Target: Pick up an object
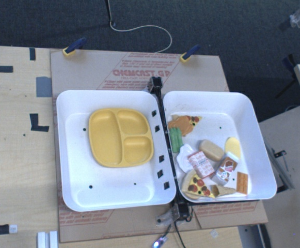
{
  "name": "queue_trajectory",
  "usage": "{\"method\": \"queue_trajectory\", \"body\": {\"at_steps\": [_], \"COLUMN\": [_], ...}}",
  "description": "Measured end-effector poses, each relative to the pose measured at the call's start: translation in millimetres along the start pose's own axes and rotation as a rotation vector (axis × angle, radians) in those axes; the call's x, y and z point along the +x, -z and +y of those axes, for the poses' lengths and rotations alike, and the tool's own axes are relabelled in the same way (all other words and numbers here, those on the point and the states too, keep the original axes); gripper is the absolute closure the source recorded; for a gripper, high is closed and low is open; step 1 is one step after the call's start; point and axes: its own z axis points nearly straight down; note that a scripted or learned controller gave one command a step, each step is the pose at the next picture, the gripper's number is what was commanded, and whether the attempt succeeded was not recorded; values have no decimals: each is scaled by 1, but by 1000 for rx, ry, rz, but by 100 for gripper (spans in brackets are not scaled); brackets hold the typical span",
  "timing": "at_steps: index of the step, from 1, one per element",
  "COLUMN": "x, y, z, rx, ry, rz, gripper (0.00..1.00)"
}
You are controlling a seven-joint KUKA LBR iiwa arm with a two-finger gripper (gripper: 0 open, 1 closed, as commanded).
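Observation:
The right bin (242, 107) holds several toy food items along its near and left side. Among them are a pizza slice (185, 122) near the divider, a green piece (175, 138), a tan bread roll (211, 150), a yellow wedge (233, 147), a white packet with a red label (200, 163), a small carton (225, 171), a second pizza slice (197, 185) and an orange cracker (241, 182). The left bin (69, 138) carries a yellow divided plate (121, 137).
Both bins sit on a cardboard sheet (134, 71) held by two blue-and-yellow clamps (74, 46) at the back. A thin cable (139, 29) loops over the dark floor behind. A wooden bench top (15, 138) lies to the left.

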Motion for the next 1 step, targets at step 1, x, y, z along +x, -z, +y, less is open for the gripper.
{"method": "queue_trajectory", "body": {"at_steps": [1], "x": [-6], "y": [-158], "z": [-62], "rx": [30], "ry": [-7], "rz": [11], "gripper": [100]}}
